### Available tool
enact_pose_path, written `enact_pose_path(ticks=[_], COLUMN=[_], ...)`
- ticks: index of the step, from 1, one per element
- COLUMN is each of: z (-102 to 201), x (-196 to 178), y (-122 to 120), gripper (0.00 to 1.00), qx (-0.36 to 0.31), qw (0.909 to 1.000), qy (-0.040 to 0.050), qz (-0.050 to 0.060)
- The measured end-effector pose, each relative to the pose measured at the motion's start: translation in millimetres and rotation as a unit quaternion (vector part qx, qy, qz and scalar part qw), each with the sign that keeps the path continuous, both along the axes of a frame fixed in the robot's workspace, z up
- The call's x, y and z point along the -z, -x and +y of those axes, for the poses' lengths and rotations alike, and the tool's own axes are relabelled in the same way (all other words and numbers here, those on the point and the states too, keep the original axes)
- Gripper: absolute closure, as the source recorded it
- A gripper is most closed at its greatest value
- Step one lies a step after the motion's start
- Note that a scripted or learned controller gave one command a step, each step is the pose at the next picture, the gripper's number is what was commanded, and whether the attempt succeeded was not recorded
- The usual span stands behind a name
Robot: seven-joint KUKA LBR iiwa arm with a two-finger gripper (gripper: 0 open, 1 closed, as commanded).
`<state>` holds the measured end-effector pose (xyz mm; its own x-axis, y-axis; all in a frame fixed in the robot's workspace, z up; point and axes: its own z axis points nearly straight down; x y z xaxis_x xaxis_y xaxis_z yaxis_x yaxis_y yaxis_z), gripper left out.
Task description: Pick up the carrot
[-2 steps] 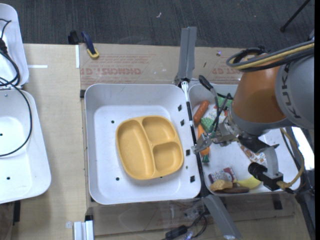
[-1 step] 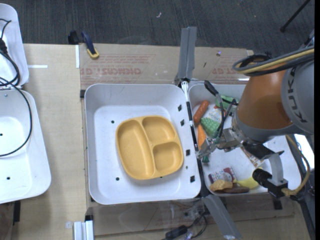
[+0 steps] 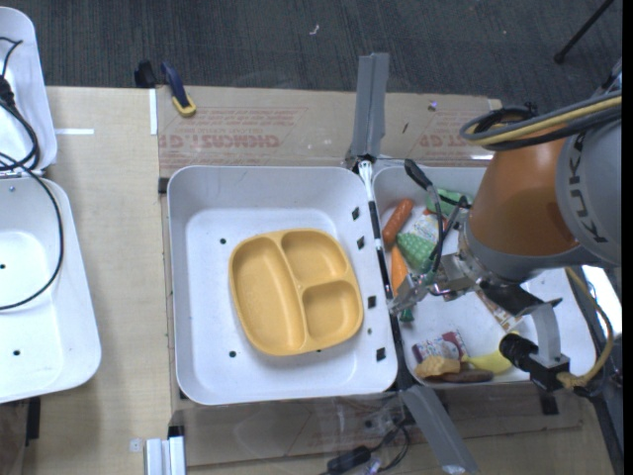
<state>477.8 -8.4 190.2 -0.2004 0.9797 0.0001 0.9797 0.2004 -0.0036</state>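
carrot point(image 3: 397, 222) just above gripper point(image 3: 407, 300)

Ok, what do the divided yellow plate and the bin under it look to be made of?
Divided plate: probably molded plastic, matte yellow-orange, with rounded compartment walls and soft highlights. Left bin: likely thin formed plastic, glossy white; its rim shows sheen and rounded corners.

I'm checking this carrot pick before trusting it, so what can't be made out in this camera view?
- Gripper: too small and cluttered in the camera view to tell its state or whether it holds anything.
- Carrot: one end is visible; its lower part runs behind the green packet.
- Right bin: much of its floor is covered by the arm.
- Items at the bin's front corner: too small to identify.
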Motion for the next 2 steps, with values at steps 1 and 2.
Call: enact_pose_path(ticks=[1,2], z=[15,-12], x=[0,0], y=[-5,-1], gripper=[0.0,0.0], qx=[0.003,-0.251], qw=[1.0,0.9679], qy=[0.0002,-0.0009], qz=[0.0,-0.001])
